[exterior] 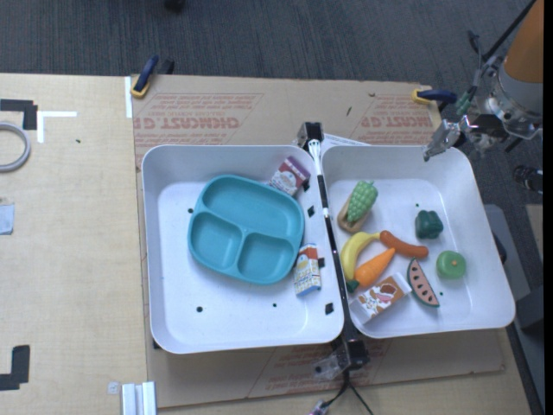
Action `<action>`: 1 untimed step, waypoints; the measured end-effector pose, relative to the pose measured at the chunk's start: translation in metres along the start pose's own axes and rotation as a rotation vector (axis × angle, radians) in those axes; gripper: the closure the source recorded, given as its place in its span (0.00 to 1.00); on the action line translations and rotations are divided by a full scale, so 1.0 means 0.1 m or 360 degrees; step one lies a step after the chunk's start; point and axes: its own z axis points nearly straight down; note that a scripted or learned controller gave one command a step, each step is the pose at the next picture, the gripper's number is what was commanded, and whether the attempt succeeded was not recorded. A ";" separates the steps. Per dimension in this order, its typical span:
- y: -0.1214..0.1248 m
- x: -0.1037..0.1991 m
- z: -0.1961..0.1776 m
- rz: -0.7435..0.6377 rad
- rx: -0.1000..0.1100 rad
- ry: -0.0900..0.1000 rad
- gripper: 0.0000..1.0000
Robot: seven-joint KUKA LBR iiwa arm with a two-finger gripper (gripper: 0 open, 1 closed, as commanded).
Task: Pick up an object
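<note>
The end effector (451, 135) hung over the right bin's (484, 314) rim; grip unreadable. I judged approach: next, descend onto 1 toy.

My one camera sits fixed high above the bench (78, 275), looking down at a slant on both white bins (164, 258), the arm entering from their right.

a robotics lab: cardboard-covered bench (199, 111), two white bins (164, 258), clamps (143, 76), grey carpet.
</note>
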 end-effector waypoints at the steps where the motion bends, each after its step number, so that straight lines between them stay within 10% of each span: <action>1: -0.24 0.49 1.08 -0.0033 0.0000 0.0001 0.00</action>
